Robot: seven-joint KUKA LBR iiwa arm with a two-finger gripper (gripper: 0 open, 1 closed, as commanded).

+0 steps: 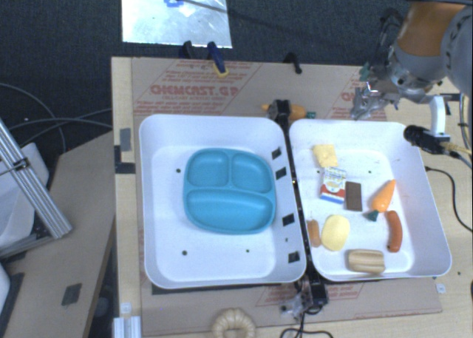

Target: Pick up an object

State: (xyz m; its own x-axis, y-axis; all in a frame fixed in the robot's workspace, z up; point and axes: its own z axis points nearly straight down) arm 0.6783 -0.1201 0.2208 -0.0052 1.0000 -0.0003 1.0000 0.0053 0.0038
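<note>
Above the right bin's (pixel 436 244) far edge, the gripper (pixel 367 101) hangs; its finger state I cannot tell. Best drop squarely over the isolated carrot (pixel 383 196), clear of neighbours.

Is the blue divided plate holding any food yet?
Empty. The blue plate in the left bin shows bare compartments; the toy food lies in the right bin.
</note>
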